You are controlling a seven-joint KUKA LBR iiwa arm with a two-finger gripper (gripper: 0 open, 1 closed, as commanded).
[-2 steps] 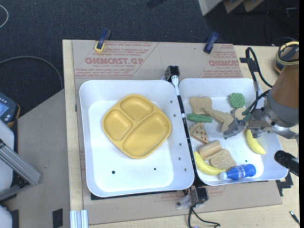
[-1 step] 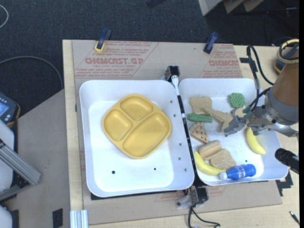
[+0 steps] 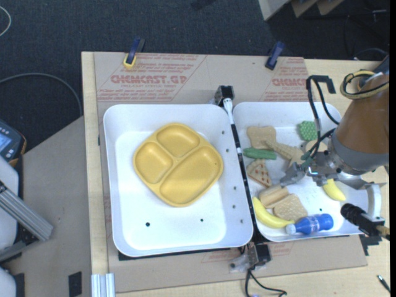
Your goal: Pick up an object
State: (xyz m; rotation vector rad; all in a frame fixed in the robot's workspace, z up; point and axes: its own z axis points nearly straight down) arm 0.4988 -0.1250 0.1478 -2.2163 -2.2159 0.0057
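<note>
Worktop (image 3: 185,73): brown board, two white bins, dark carpet around. Tool (image 3: 296,173): fingers apart, holding nothing, above right bin (image 3: 281,110); waffle (image 3: 260,174) just left of it.

The arm (image 3: 365,129) is cut off by the right edge and hides part of the right bin (image 3: 278,109). It covers most of a small banana (image 3: 335,190) too.
</note>
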